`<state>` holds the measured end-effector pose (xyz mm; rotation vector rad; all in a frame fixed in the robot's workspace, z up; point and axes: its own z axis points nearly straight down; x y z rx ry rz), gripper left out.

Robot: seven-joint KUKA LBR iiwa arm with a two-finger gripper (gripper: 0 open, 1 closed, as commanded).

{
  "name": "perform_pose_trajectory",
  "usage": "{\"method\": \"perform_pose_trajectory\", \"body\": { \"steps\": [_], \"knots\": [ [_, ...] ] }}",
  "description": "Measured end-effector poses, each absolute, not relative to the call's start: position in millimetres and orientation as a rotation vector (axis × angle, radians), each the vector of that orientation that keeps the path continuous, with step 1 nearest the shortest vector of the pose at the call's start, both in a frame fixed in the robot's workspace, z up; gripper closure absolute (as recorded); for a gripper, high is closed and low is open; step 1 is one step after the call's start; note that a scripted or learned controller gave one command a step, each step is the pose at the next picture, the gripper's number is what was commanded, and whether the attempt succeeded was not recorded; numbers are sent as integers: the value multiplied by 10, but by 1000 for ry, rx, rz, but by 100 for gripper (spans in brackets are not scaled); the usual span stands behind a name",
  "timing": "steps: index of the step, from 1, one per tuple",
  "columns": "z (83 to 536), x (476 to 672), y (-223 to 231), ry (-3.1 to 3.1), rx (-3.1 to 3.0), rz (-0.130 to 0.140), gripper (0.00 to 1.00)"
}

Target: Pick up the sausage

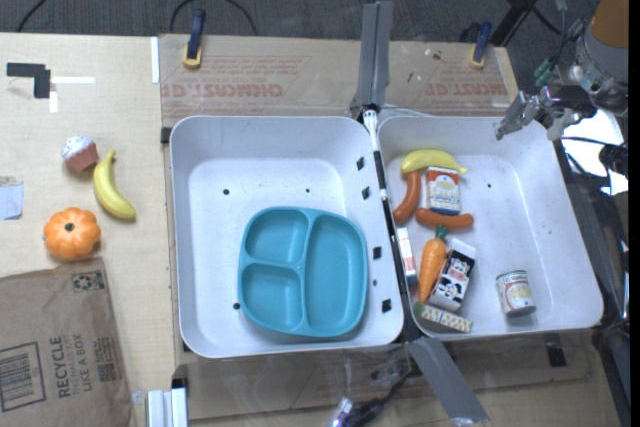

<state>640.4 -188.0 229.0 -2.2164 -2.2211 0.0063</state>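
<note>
From the camera above the bench, two white bins sat side by side: the left bin (200,245) held a blue divided plate (303,271), and the right bin (560,245) held the small goods. The sausage (408,196) lay near that bin's left wall, a curved orange-brown piece running from just under the banana (432,160) down toward the bin's middle. A small red-labelled carton (442,190) stood just beside it on the right, and a second sausage-like piece (444,219) lay flat under that carton. Lower down were a carrot (431,265), a black-and-white milk carton (456,280) touching it, and a can (516,294) apart toward the right wall.

The gripper (522,116) hung over the far right corner of the right bin, well apart from the sausage, with nothing between its fingers (whether they stood apart or together could not be told at this size). The arm (608,25) rose behind it at the right edge.

On the bench left of the bins lay a cupcake (79,153), a second banana (112,187) and a small pumpkin (72,234), with a brown paper bag (55,345) below them.
</note>
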Motion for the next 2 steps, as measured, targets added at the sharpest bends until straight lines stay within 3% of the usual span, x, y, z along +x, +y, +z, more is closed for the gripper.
{"method": "perform_pose_trajectory", "body": {
  "steps": [1,2],
  "knots": [
    [1101,6189,-1190,-2462,-1946,4,0],
    [889,6101,-985,-2480,-1922,5,0]
  ]
}}
